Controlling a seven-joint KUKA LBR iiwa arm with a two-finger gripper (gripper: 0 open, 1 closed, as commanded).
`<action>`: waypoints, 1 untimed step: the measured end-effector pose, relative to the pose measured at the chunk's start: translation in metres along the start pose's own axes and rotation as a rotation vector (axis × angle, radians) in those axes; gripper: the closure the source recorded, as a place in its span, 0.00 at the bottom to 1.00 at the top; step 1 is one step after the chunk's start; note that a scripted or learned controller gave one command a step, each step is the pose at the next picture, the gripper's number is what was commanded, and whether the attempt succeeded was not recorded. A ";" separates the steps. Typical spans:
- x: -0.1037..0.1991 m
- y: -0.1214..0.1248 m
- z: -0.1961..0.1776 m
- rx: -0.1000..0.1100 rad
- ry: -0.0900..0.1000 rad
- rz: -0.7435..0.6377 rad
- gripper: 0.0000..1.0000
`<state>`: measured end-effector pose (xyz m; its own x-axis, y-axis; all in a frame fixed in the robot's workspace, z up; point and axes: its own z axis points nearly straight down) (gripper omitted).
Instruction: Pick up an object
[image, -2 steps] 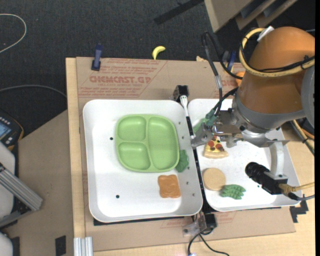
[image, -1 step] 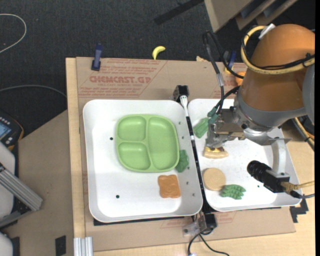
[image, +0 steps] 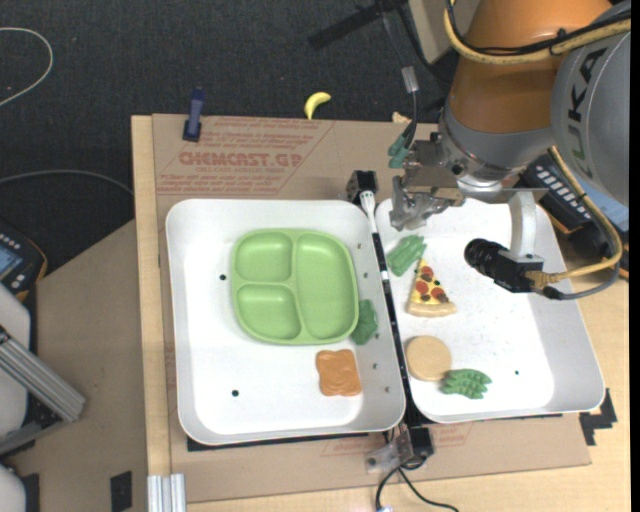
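Arm: I see it reach in from the far right, orange band uppermost, wrist angled down over the far left corner of the right bin (image: 560, 330).

Gripper (image: 410, 215): low, just above a green piece (image: 405, 254); I cannot tell how its tips stand or whether they hold anything.

Right bin: pizza slice (image: 431, 290), round cookie (image: 428, 357), leafy green (image: 466, 382).

Left bin (image: 200, 350): green divided plate (image: 296, 285), orange toast (image: 339, 372), small green piece (image: 366, 322) at its right wall.

Writing: I read "CHEMCAST G P" in red on the cardboard (image: 240, 157); "KUKA" partly shows on the arm.
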<state>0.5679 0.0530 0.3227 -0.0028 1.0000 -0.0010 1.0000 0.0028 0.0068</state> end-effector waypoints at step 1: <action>0.044 -0.092 -0.046 0.008 0.005 -0.005 1.00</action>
<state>0.4756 0.0968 0.3679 -0.0074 1.0000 0.0036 1.0000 0.0074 -0.0010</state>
